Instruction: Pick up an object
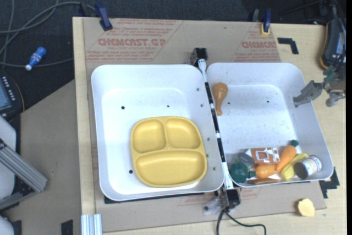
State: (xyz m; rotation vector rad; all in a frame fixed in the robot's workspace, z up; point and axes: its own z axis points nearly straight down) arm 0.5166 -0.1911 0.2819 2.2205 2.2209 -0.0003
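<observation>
Bench: left bin point(104, 118) holds yellow tray point(168, 150); right bin point(308, 118), toys point(275, 162).

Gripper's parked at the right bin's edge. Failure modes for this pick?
1. The toys are heaped in the right bin's near corner: a grasp may hit the wall or catch two.
2. The chicken leg lies against the divider, leaving little finger room.
3. The gripper sits over the rim, so descending may clip it.

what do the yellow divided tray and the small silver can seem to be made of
Yellow divided tray: likely moulded plastic, matte, with soft rounded compartment edges and uniform colour. Small silver can: probably metal, judging by its shiny grey end, though too small to be sure.
</observation>
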